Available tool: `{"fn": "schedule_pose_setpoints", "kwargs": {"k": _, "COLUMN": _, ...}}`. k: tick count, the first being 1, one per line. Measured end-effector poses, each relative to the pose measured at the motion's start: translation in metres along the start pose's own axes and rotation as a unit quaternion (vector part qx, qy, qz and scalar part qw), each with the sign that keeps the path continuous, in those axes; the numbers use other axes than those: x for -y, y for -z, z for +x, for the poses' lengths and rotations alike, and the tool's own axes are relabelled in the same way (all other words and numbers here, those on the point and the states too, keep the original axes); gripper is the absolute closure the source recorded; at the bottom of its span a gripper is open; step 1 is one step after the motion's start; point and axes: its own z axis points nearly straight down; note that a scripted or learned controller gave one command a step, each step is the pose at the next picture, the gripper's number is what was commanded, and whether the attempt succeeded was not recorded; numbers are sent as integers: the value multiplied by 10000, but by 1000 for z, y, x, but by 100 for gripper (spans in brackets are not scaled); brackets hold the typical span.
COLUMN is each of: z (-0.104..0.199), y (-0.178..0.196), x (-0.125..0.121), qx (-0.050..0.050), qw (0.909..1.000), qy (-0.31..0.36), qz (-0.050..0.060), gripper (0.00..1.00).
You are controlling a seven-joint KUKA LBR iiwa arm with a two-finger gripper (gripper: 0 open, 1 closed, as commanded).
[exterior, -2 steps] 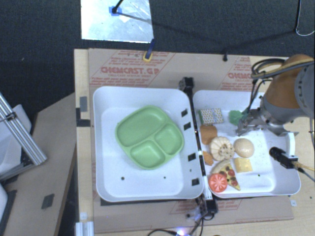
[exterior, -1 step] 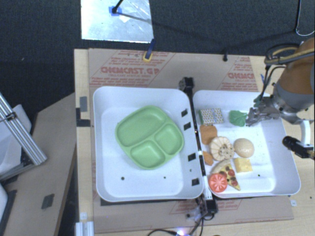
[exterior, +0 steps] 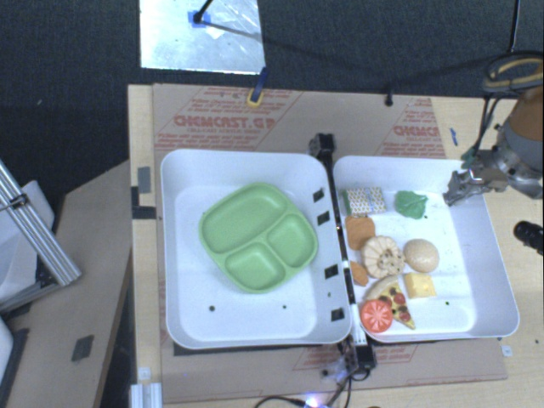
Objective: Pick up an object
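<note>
- We see the gripper (exterior: 456, 187) at the right bin's (exterior: 489, 308) far right rim, hanging from the grey arm (exterior: 520, 147) that comes in from the right edge; whether it is released or clenched, we cannot tell, and we see nothing in its grasp.
- The objects to pick from lie in the left half of the right bin, all well apart from the gripper except the green leafy piece (exterior: 411, 203), which is the nearest one, just to the gripper's left.
- Left of that piece, we find a small patterned block (exterior: 365, 200) near the bin's far left corner.
- Below it sits an orange nugget-like piece (exterior: 360, 229), and a smaller orange bit (exterior: 359, 273) lies further down against the divider between the bins.
- In the middle of the cluster, a round tan biscuit-like item (exterior: 382, 256) sits just beside a pale round bun (exterior: 421, 255); they look to be touching or nearly so.
- A yellow cheese wedge (exterior: 419, 286) lies right under the bun.
- Nearest the camera, a pizza slice (exterior: 395, 300) and a red tomato (exterior: 376, 315) sit close together by the near left corner.
- The right half of the right bin shows bare white floor.
- In the left bin (exterior: 183, 308), a green sectioned plate (exterior: 257, 236) lies flat in the middle.
- Beyond the bins, we see printed cardboard (exterior: 225, 113) under them and a shiny foil sheet (exterior: 201, 24) on the dark floor.
</note>
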Motion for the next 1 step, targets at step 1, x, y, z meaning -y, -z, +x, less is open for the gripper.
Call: {"fn": "schedule_pose_setpoints", "kwargs": {"k": 1, "z": 0, "y": 6, "x": -1, "qx": -6, "qw": 10000, "qy": 12, "qz": 14, "gripper": 100}}
